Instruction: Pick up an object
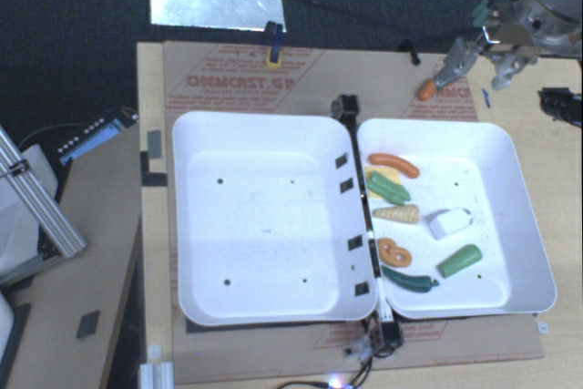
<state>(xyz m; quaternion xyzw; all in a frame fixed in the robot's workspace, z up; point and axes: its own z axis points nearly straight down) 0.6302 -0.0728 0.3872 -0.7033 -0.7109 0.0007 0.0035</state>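
1. Two shallow white plastic bins sit side by side on a sheet of printed brown cardboard [237,77], touching along a dark centre seam with black clips.
2. The left white bin [191,196] shows a bare white floor marked by a few small dark dots.
3. The right white bin [510,196] holds all the loose items, most of them gathered along its left side near the seam.
4. At the far left of that bin, a long orange-red sausage-shaped piece [397,164] lies across a flat yellow piece [383,174].
5. Just below them rests a bright green pepper-like piece [387,189], and next a cream, cone-shaped corn-like piece [397,214].
6. Nearer the front is a small orange pretzel-shaped ring [393,250], with a dark green curved cucumber-like piece [408,281] just beside it.
7. A small white block [449,221] lies near the middle of the bin, and a light green stubby cylinder [458,260] lies tilted in front of it.
8. The grey metal gripper [478,68] hangs beyond the right bin's far rim, over the cardboard and bench.
9. A small orange rounded object [425,91] sits at the gripper's lower left tip; I cannot tell whether the claw is spread or pinching it.
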